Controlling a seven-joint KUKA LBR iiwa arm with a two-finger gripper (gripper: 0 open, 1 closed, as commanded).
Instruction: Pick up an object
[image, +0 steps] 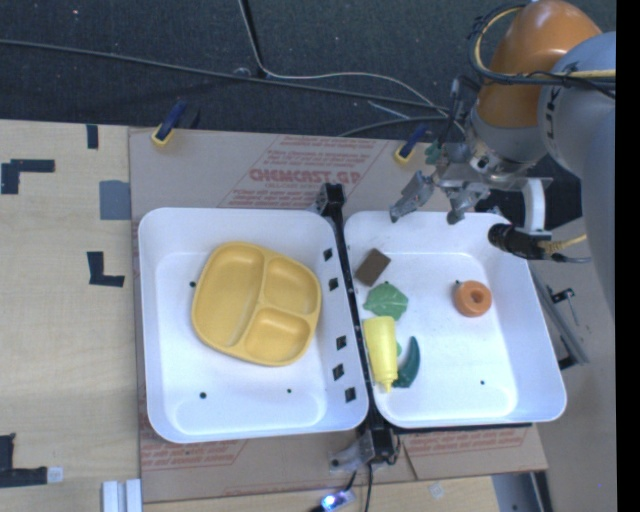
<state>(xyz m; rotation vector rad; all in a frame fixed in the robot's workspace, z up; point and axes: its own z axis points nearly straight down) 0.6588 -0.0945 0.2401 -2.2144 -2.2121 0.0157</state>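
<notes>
The arm is reaching in from the upper right of the frame, its orange band showing near the top corner. The jaws are hanging over the far rim of the right bin, spread apart with both fingers visible and nothing between them.

In the right bin, several objects are lying well below the jaws. A brown block is sitting near the upper left of that bin, a green leafy piece is lying just below it, and a yellow corn cob is resting along the left wall beside a dark green pepper. An orange doughnut-shaped toy is sitting apart toward the right.

The left bin is holding a yellow divided plate. Both bins are resting on the counter.
</notes>
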